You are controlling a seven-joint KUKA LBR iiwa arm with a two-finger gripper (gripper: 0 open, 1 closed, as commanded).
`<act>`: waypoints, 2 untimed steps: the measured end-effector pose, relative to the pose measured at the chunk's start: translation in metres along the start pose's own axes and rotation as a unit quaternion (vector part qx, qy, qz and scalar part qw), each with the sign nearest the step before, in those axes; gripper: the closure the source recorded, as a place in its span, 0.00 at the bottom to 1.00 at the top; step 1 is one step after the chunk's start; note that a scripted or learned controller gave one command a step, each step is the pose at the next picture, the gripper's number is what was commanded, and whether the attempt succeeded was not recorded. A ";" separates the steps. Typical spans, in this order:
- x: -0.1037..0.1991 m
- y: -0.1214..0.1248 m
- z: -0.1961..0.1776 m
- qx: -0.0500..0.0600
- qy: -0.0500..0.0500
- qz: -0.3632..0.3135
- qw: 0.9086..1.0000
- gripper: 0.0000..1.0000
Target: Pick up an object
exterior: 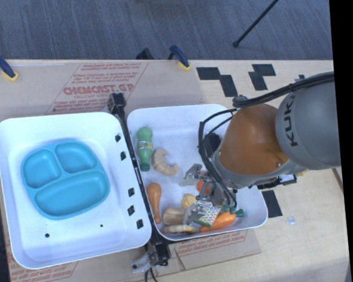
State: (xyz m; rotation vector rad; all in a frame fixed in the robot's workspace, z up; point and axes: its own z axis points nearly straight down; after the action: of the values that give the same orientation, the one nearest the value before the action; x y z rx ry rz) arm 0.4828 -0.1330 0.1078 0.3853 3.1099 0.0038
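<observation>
Down low in the right bin [162,117] sits the claw [204,197], near the bin's front edge, in the thick of a pile of toy food. I cannot tell how the claw is set or whether it has got anything, because the big grey arm [306,127] and its orange band [250,144] hang right over it.

Just under the claw lies a toy carrot [222,220], orange with a green tip, close to the front right corner of the bin. It looks like the nearest thing to grab. I think it is light, hard plastic, and smooth, so it could slip. Taking it across its thin middle would be best.

Other toys lie nearby: an orange piece [154,198], a pale curled one [165,162], a green bottle-shaped one [145,147] by the left wall, and some tan bits [175,216] along the front. They are packed close, so the claw might bump one.

A blue tray [65,176] sits in the left bin [18,134].

Small bits around the claw are mixed up and too blurry to name. The arm covers part of the right side of the bin.
</observation>
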 end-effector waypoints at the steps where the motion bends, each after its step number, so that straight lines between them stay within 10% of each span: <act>1: -0.007 -0.004 0.014 0.001 -0.002 -0.199 0.980 0.00; 2: -0.011 0.023 0.016 0.003 0.003 -0.294 0.956 0.00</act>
State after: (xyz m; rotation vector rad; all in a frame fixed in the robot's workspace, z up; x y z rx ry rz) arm 0.4997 -0.1133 0.0924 -0.5485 3.0915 -0.0078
